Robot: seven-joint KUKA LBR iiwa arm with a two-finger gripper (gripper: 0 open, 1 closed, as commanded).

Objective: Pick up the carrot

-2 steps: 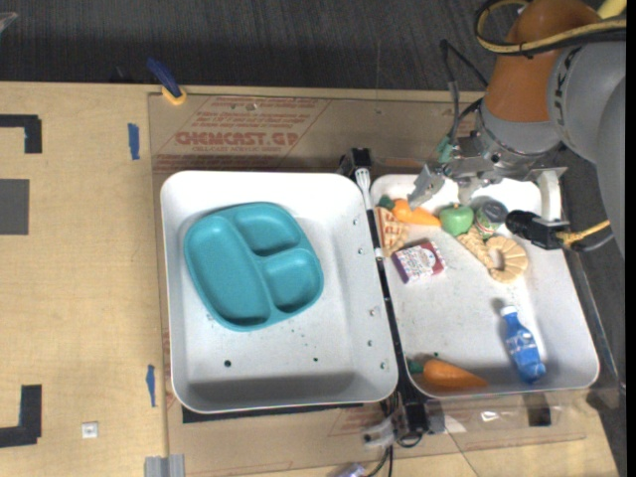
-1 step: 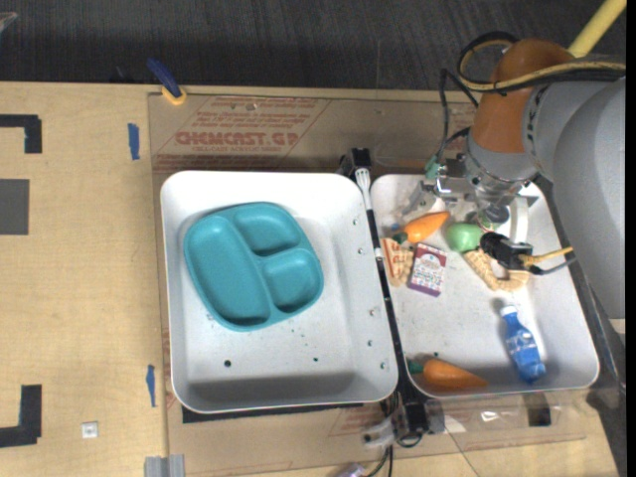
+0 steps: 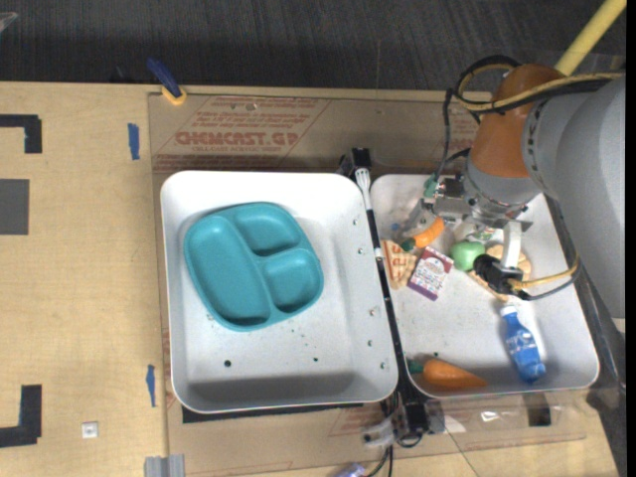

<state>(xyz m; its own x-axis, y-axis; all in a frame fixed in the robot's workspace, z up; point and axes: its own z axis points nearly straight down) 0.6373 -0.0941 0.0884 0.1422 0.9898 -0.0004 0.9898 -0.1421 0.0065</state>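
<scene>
An orange carrot [image 3: 454, 374] with a green top lies against the near wall of the right bin [image 3: 566, 311], pointing right. My gripper [image 3: 449, 223] hangs over the far part of that bin, well away from the carrot, under the orange wrist band [image 3: 509, 117]. Just left of the gripper lies a small orange piece [image 3: 429, 233]; I cannot tell what it is or whether the gripper touches it.
The right bin also holds a purple box [image 3: 429, 273], a green ball-like item [image 3: 464, 255], a blue bottle [image 3: 522, 344] and a waffle-patterned piece [image 3: 397, 262]. A teal divided plate [image 3: 253, 263] sits in the left bin [image 3: 189, 366].
</scene>
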